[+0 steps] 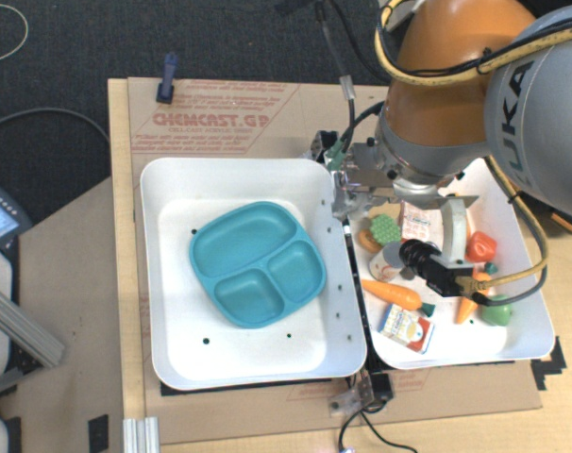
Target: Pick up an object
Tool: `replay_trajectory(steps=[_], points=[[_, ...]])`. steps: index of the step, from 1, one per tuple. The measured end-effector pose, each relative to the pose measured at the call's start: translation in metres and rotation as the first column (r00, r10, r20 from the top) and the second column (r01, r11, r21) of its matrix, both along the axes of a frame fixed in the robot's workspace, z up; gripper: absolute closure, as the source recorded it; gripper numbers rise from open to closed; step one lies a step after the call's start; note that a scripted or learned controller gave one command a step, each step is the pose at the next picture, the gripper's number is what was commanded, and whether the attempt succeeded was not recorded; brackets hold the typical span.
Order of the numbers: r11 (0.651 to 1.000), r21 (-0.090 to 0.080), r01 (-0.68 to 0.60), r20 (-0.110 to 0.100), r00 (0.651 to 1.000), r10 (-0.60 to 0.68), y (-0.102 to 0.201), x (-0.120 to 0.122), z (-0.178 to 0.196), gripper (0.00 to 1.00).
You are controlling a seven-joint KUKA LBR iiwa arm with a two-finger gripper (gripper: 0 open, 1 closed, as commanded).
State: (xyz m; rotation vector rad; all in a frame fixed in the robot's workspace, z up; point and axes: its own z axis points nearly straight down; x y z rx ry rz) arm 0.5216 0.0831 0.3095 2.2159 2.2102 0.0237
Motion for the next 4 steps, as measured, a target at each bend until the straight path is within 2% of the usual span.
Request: replay_trajectory(steps=[1, 2, 3, 4], points=[[1.0, 0.0, -0.009, -0.02, 1.0, 0.009, 0.055, -0.044, 0.012, 1.0], [1.0, 0.003, -0.004, 0.003, 1.0, 0.004, 0.048, -0.002, 0.213, 1.0], [1.0, -0.006, -0.006, -0.033, 0.999, 0.006, 0.081, -0.01, 0.076, 1.0], [1.0, -0.002, -0.004, -0.016, 1.0, 0.004, 0.08, -0.008, 0.095, 1.0]])
